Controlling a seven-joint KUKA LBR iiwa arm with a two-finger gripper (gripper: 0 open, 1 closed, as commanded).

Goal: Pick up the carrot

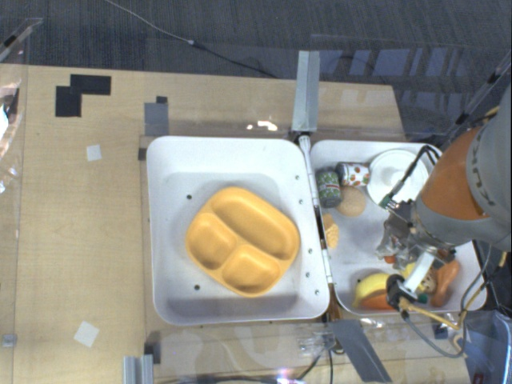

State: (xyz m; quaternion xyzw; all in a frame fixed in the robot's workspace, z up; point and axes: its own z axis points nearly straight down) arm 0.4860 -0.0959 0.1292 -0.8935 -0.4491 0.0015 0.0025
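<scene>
Pale wood bench (80,238), two white bins side by side at centre and right of frame. Black tape patches (80,93) on the bench at upper left, with small pale squares (94,152) stuck here and there. Grey metal post (304,90) stands at the top where the bins meet. Dark carpet floor (240,14) runs along the top of the frame, with a thin cable (120,10) slanting across it.

Left bin (172,174) holds a yellow divided plate (242,240), tilted, near its middle. Right bin (352,246) is cluttered: green patterned can (328,186) and brown round item (352,202) at upper left, white dish (392,170) at the top, yellow fruit (370,285) at the bottom.

Carrot (448,277) lies at the lower right of the right bin, slanted, close to the arm. The arm enters from the right, and the hand (398,242) is low over the right bin's middle, left of the carrot. Cannot tell whether the hand is clenched or released; nothing seen grasped.
</scene>
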